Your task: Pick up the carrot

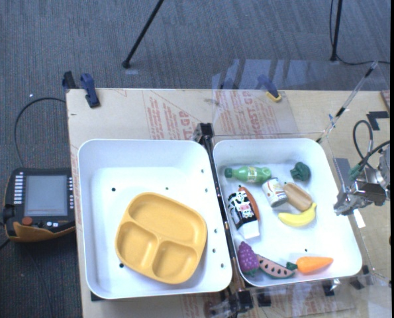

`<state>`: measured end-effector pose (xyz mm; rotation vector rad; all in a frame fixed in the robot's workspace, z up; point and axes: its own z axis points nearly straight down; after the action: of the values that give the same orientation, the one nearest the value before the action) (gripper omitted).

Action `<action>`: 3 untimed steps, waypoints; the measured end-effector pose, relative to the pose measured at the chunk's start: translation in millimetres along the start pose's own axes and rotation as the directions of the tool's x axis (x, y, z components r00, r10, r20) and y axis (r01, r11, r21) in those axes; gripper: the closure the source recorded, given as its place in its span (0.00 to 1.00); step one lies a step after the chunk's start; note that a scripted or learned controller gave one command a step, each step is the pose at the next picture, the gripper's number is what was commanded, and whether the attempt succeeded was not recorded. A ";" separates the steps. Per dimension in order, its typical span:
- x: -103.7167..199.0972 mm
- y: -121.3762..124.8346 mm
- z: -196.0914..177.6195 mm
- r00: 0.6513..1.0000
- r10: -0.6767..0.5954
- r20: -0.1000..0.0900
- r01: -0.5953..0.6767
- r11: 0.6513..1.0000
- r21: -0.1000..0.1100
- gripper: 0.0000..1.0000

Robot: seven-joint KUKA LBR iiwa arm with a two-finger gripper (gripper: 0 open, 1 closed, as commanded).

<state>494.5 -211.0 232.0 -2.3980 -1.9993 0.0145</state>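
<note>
The carrot (314, 264) is orange with a green stub at its left end. It lies flat in the near right corner of the right bin (342, 244), pointing roughly left to right. A watermelon slice (276, 268) lies just to its left, close to the green end. Nothing covers the carrot.
The right bin also holds purple grapes (247, 257), a banana (298, 216), a cow-patterned carton (242, 211), a can (273, 192), a green bottle (248, 173) and a broccoli piece (300, 171). A yellow divided plate (161, 236) sits in the left bin. Metal fittings and cables (362, 194) stand past the right bin's rim.
</note>
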 end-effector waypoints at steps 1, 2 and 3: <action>0.4 0.2 -6.1 1.000 -0.006 -0.002 0.006 1.000 0.007 1.00; 0.7 0.4 -12.1 1.000 -0.015 -0.005 0.015 1.000 0.015 1.00; 23.7 77.3 -29.4 0.994 -0.109 0.007 0.109 0.994 -0.017 1.00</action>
<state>575.4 -201.8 260.0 -2.2969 -2.1385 0.0029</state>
